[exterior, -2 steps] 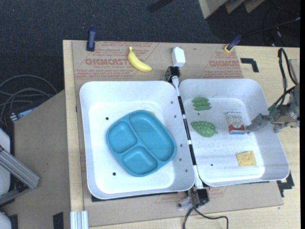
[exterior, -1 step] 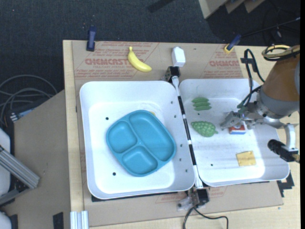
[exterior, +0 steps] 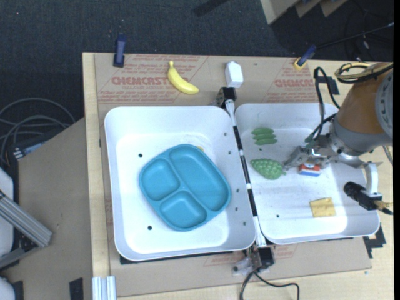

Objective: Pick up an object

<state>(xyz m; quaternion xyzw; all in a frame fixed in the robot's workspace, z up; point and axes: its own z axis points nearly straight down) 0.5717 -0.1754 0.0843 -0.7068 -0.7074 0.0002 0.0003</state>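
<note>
The right bin holds several small items. A green pea pod lies at its upper left. Just below it is a bumpy green piece. Toward the lower right rests a flat yellow square. A small red, white and blue object sits in the middle. My gripper is low in this bin, directly over that small object and right of the bumpy green piece. The grey and orange arm comes in from the right.
The left bin carries a blue divided plate. A yellow banana lies on the bench behind the bins, beside a white clip. A black part of the arm hangs over the right bin's right edge.
</note>
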